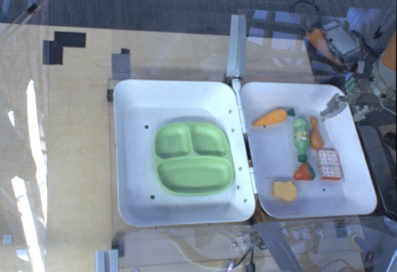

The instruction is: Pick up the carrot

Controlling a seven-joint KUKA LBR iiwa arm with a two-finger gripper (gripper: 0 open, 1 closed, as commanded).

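Observation:
The carrot, orange with a small green top, lies on its side in the upper left part of the right bin, its green end pointing right. My gripper hangs over the bin's upper right corner, well to the right of the carrot and apart from it. The grey arm comes in from the right edge behind it. Nothing is seen held in the gripper.
A green bottle, a slim orange piece, a red item, a small printed box and a yellow item share the right bin. The left bin holds a green divided plate.

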